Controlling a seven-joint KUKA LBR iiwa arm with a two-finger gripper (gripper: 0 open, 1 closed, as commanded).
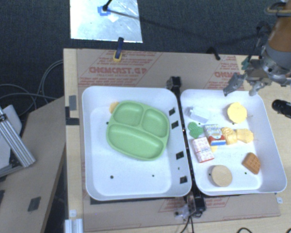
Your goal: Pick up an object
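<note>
The approach is in hand: the gripper hovers wide and empty over the right bin's far edge. Nearest it lies the yellow disc; next it must descend over that.

In the left bin lies a green tray with three parts, flat and turned a bit. In the right bin are small toy foods: a yellow round at the top, a green piece, a red-and-white box, a little carton, yellow bits, a waffle and a tan disc near the bottom.
</note>
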